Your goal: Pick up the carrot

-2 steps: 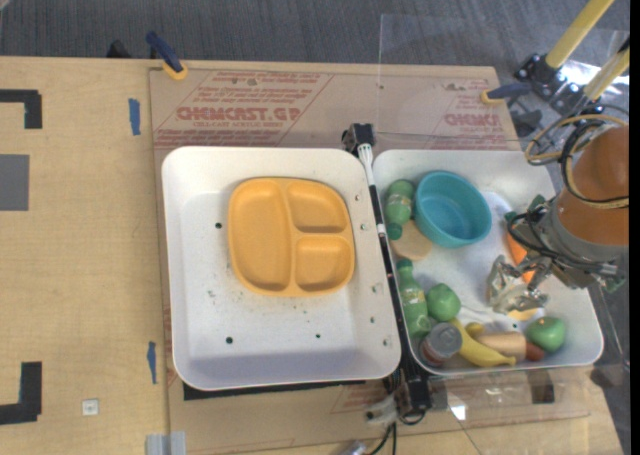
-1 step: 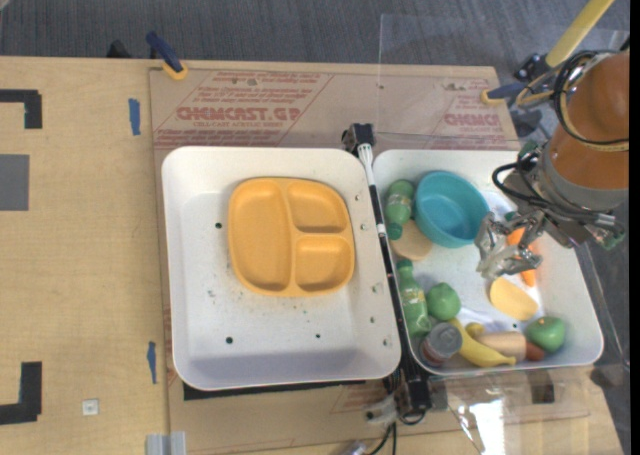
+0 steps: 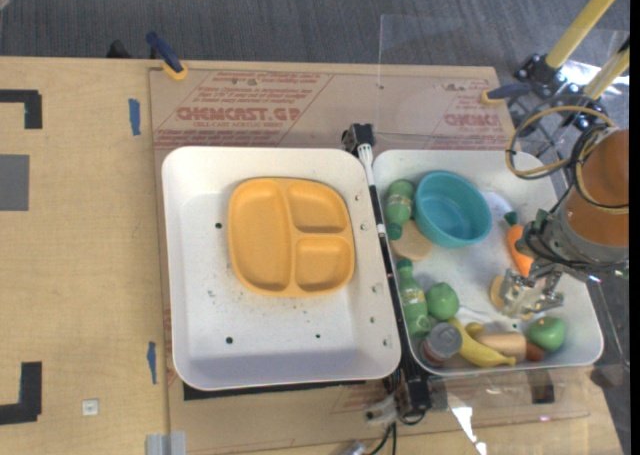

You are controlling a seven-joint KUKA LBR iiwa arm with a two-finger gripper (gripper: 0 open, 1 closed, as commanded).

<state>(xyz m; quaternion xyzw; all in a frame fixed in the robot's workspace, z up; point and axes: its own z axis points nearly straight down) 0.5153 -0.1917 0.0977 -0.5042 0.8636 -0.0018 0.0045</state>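
Note:
The carrot (image 3: 518, 249) is a small orange piece lying in the right bin (image 3: 590, 348), near its right wall and just right of the blue bowl (image 3: 452, 208). My gripper (image 3: 527, 293) hangs low over the same bin, just below and slightly right of the carrot, over bare bin floor. The grey wrist with its orange band (image 3: 605, 193) hides part of the bin's right side. Nothing can be seen held in the gripper.
The right bin also holds green vegetables (image 3: 400, 199), a green ball (image 3: 442, 300), a banana (image 3: 482, 349), a green apple (image 3: 548, 331) and a small can (image 3: 440, 343). The left bin (image 3: 190, 273) holds an orange divided plate (image 3: 292, 235).

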